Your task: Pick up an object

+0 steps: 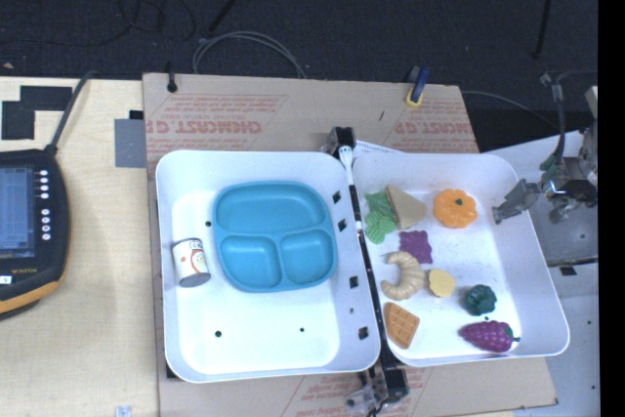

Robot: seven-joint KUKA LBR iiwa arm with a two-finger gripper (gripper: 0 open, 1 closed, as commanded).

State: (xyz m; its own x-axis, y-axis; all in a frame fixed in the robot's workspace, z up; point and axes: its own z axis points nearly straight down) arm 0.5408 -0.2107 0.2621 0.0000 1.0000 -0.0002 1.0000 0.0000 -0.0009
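Observation:
The right bin (pixel 527 259) holds several toy foods: an orange pumpkin (pixel 455 208), a green leafy piece (pixel 378 216), a tan wedge (pixel 407 205), a purple piece (pixel 416 245), a croissant (pixel 403 275), a yellow piece (pixel 441 283), a dark green piece (pixel 479 300), purple grapes (pixel 488 336) and a waffle (pixel 400 324). In the left bin (pixel 186 181) lie a blue divided plate (pixel 273 236) and a small can (pixel 191 262). My gripper (pixel 522 195) hangs at the right bin's right rim, to the right of the pumpkin and apart from it, with nothing visibly in it.
Both bins rest on a cardboard sheet (pixel 293 117). A teach pendant (pixel 24 229) lies on the bench at far left. Cables run across the dark floor behind. A blue clamp (pixel 418 85) stands at the cardboard's back edge.

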